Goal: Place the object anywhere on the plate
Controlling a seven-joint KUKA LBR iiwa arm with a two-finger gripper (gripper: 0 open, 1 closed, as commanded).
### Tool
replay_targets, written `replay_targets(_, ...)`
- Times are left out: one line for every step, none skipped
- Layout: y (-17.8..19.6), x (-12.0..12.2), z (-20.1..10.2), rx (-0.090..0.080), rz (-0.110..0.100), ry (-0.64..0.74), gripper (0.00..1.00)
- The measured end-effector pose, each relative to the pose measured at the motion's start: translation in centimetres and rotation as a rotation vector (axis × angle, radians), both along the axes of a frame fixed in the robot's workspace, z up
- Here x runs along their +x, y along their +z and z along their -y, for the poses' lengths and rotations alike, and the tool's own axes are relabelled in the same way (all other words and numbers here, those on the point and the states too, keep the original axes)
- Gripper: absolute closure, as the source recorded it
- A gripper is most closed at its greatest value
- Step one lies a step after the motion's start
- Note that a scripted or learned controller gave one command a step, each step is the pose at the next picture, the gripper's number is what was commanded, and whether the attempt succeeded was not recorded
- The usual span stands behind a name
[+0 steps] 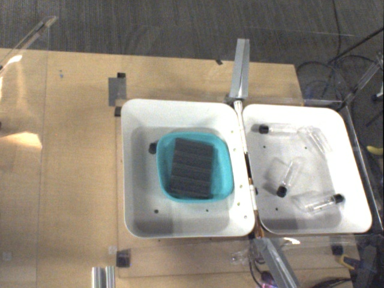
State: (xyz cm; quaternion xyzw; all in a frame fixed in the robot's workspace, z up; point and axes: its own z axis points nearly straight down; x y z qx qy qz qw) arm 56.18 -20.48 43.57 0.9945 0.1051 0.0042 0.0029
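A dark ridged block (192, 169) lies on the turquoise plate (223, 161) in the left bin (135, 161); the tool's state cannot be told

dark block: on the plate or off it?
On it. The dark ridged block lies flat inside the teal plate in the left bin, teal rim showing on all sides of it.

bright even overhead light, glare patch on bench (21, 140) (left side), slightly soft focus

dark ridged block (191, 170) on teal plate (225, 171) in left bin (135, 161), clear black-capped tubes (287, 179) in right bin (351, 179)
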Motion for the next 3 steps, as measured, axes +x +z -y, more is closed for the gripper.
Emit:
replay_targets(0.06, -7.24, 0.11, 0.002, -0.001, -0.004, 0.0)
replay_targets(-0.01, -7.31, 0.06, 0.0, -0.004, 0.217, 0.0)
replay_targets(0.06, -7.31, 0.07, 0.0, -0.001, 0.115, 0.0)
